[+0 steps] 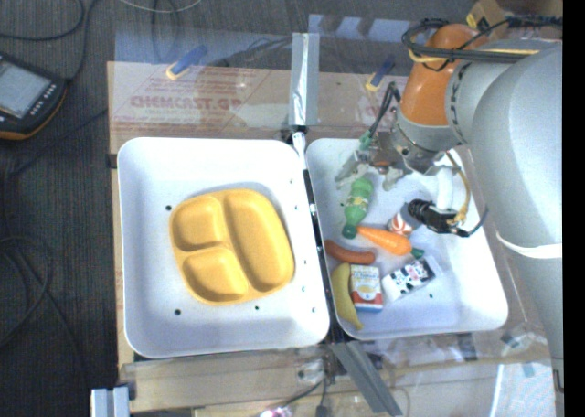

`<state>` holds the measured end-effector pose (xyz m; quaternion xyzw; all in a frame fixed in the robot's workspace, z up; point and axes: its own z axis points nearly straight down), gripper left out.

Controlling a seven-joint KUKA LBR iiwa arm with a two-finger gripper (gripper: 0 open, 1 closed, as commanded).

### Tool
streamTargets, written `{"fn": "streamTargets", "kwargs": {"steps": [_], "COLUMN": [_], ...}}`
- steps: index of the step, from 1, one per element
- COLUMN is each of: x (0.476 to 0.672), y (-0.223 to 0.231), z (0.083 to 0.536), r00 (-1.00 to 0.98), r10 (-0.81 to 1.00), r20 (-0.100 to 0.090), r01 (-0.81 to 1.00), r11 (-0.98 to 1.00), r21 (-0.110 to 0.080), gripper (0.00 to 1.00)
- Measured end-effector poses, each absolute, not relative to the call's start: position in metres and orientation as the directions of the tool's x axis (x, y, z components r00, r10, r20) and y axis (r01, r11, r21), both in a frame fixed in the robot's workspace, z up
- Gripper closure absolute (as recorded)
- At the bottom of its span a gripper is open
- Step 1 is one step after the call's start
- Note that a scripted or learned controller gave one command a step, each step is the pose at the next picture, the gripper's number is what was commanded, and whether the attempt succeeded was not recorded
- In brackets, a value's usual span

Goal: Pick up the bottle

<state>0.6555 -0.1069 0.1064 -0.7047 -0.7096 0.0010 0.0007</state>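
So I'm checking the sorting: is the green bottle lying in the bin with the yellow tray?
No, the green bottle lies in the right bin, while the yellow tray sits in the left bin.

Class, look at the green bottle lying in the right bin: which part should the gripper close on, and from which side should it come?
Grip the bottle across its body, coming from above. It lies on its side, so its round flanks are exposed. The carrot sits close by its lower end, so mid-body is probably the safest spot. The gripper hangs just above it.

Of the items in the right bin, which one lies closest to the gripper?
The green bottle, lying just below the gripper. The carrot, sausage, banana and cartons sit lower in that bin.
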Motion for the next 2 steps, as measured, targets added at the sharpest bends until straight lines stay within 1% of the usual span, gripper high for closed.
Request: {"fn": "streamTargets", "kwargs": {"steps": [1, 2], "x": [0.6554, 0.6554], "y": [-0.1070, -0.1070], "z": [0.1155, 0.1155], "r00": [-0.008, -0.008], "r10": [1.000, 1.000], "r20": [-0.003, -0.004], "r01": [1.000, 1.000], "r11": [0.008, 0.008], "r21": [-0.004, -0.004], "gripper": [1.00, 0.00]}}
